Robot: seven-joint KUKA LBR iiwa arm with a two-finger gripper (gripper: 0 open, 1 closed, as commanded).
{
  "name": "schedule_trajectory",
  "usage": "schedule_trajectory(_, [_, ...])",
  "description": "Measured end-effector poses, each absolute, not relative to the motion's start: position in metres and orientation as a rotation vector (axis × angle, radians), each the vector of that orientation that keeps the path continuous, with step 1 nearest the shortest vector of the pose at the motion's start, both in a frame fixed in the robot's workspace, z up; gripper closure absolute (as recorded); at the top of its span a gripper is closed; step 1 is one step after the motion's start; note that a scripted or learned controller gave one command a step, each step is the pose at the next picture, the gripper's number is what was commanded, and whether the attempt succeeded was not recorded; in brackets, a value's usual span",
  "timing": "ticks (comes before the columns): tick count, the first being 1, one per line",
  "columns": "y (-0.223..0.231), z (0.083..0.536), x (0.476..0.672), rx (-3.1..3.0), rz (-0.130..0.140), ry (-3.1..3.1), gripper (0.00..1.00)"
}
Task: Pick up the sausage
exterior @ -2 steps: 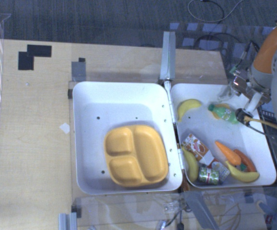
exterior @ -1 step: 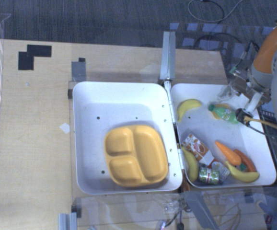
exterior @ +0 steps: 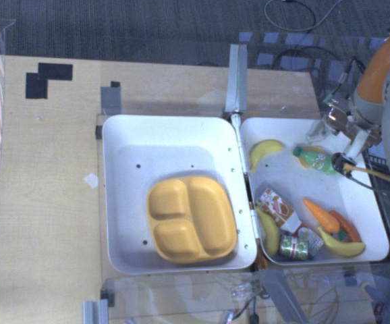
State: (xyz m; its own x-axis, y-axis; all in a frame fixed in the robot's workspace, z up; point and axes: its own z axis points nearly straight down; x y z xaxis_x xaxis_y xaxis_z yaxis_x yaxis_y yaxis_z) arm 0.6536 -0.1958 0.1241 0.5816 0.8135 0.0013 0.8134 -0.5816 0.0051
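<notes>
The sausage (exterior: 347,225) is in the right bin (exterior: 377,201), near its front right corner. It's lying tight alongside the carrot (exterior: 320,214), just above a banana (exterior: 343,247). The arm (exterior: 377,79) hangs over that bin's far right corner, close to the green bottle (exterior: 315,159) and well apart from the sausage. Can't tell if the jaws are released or clenched. The left bin (exterior: 121,181) has a yellow divided plate (exterior: 190,218).

The sausage (exterior: 345,225), reddish and apparently partly hidden, lies slantwise in the right bin's near right corner.
</notes>
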Motion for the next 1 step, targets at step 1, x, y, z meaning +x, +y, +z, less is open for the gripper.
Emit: schedule_trajectory(1, [-0.1958,0.1241,0.6536,2.790,0.006,1.435,0.00])
